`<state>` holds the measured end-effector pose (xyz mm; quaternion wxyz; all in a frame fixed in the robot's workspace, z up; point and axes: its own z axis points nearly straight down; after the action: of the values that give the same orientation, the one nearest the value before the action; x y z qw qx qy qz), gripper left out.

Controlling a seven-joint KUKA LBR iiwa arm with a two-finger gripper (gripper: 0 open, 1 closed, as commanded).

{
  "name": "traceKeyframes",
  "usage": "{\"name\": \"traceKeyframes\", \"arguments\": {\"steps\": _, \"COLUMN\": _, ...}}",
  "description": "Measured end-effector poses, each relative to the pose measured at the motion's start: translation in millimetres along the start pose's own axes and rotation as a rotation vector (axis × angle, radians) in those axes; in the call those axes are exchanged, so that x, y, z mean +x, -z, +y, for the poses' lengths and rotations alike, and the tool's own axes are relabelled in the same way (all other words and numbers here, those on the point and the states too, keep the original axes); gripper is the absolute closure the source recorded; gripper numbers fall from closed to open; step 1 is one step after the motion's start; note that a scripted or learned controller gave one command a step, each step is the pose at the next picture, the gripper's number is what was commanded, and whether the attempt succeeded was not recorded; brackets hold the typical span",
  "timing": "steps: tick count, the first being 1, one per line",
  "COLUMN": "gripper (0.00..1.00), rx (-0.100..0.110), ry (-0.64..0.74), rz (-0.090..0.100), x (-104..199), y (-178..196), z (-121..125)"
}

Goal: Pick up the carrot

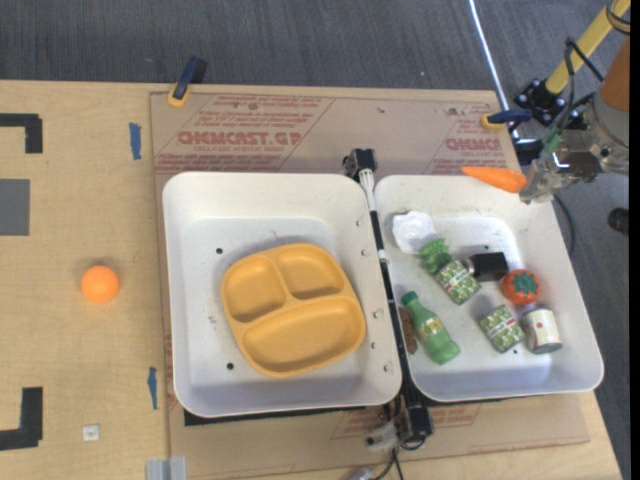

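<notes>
A: Since the near edge comes first, what sits in the two bins?

B: The left bin (190, 268) holds a yellow divided plate (292, 308). The right bin (575, 363) holds a green bottle (430, 330), a small can (541, 330), two green packets (498, 328) (452, 274), a tomato (520, 286), a black block (488, 265) and a crumpled white piece (412, 230).

A: And the carrot?

B: The carrot (492, 178) lies at the right bin's far rim, its thick end meeting the hand (537, 182). I cannot tell whether the hand is spread or pinching.

A: Anything around?

B: An orange ball (100, 283) rests on the table (70, 218), well left of the bins. A yellow clamp (186, 78) sits at the far cardboard edge.
</notes>
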<state>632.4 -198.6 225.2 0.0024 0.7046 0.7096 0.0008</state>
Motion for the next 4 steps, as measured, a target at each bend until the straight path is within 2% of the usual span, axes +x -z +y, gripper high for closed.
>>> {"name": "traceKeyframes", "arguments": {"steps": 1, "gripper": 1.00, "rx": 0.005, "ry": -0.220, "rz": 0.001, "x": -25, "y": -15, "z": -5}}
{"name": "traceKeyframes", "arguments": {"steps": 2, "gripper": 1.00, "rx": 0.003, "ry": -0.460, "rz": 0.000, "x": -14, "y": -21, "z": 21}}
{"name": "traceKeyframes", "arguments": {"steps": 3, "gripper": 1.00, "rx": 0.005, "ry": -0.855, "rz": 0.001, "x": 52, "y": -27, "z": 35}}
{"name": "traceKeyframes", "arguments": {"steps": 4, "gripper": 1.00, "rx": 0.011, "ry": -1.102, "rz": 0.000, "x": 187, "y": -21, "z": 5}}
